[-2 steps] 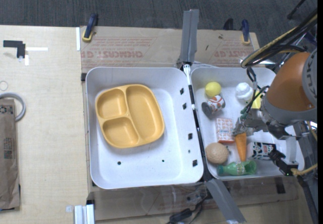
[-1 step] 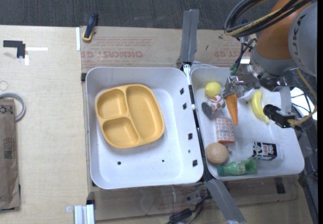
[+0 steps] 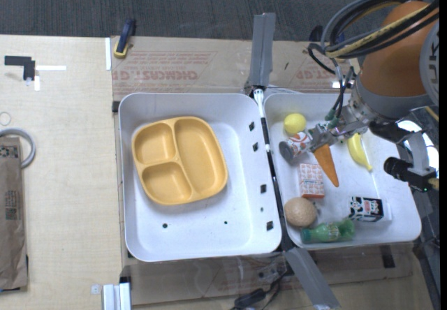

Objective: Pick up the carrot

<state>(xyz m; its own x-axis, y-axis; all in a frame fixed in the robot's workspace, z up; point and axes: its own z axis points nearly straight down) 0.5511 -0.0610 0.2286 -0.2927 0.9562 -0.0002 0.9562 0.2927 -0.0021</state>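
Observation:
The orange carrot (image 3: 327,165) lies in the right bin (image 3: 401,232), its thick end pointing up and its tip toward the bin's front. My gripper (image 3: 323,137) hangs right over the thick end, at or just above it. The grey arm with its orange band comes in from the upper right and hides the bin's back right corner. Whether the carrot is between the gripper's tips cannot be made out.
Around the carrot lie a lemon (image 3: 295,123), a small red and white pack (image 3: 299,141), a banana (image 3: 359,150), an orange snack box (image 3: 311,181), a potato (image 3: 300,211), a green item (image 3: 328,232) and a black and white carton (image 3: 366,209). The left bin (image 3: 209,232) bears a yellow divided plate (image 3: 179,159).

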